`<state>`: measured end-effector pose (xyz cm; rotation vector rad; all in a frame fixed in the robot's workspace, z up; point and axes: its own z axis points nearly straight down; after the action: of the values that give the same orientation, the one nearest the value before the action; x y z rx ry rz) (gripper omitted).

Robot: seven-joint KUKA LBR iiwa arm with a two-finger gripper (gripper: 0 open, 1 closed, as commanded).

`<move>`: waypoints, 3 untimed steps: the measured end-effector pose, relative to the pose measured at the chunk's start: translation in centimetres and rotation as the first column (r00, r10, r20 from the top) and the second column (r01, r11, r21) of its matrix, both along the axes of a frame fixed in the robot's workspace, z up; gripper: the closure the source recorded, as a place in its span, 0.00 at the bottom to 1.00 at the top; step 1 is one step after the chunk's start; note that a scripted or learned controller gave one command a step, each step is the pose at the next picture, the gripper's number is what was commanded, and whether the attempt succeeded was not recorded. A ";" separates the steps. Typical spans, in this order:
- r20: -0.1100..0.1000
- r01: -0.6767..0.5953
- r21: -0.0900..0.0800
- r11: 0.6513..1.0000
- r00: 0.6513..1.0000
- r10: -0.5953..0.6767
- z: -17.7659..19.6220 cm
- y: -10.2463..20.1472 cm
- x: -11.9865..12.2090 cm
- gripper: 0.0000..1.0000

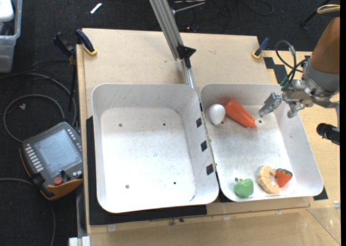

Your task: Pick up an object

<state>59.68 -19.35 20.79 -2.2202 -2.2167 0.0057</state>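
In the right bin (pixel 294 137) an orange carrot (pixel 240 114) lies near the back, with a white egg (pixel 217 113) just to its left. At the bin's front sit a green pepper (pixel 244 187), a pale tan piece (pixel 266 179) and a red strawberry (pixel 283 176). My gripper (pixel 281 106) hangs open above the bin's back right part, to the right of the carrot, with nothing between its fingers.
The left bin (pixel 108 104) stands beside the right one, sharing a middle wall. A slanted metal pole (pixel 165 18) rises from the back of the bench. Clamps sit at the bench's back corners (pixel 88 45). A teach pendant (pixel 53 155) lies on the floor at left.
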 end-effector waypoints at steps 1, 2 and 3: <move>0.000 -0.004 0.001 1.000 1.000 0.004 -5.2 1.0 0.4 0.00; 0.001 -0.002 0.000 1.000 1.000 0.002 -9.6 1.0 0.6 0.00; 0.007 -0.002 -0.001 1.000 1.000 0.002 -8.2 1.0 0.8 1.00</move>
<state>60.49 -18.35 12.54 -2.2220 -2.2232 -0.0010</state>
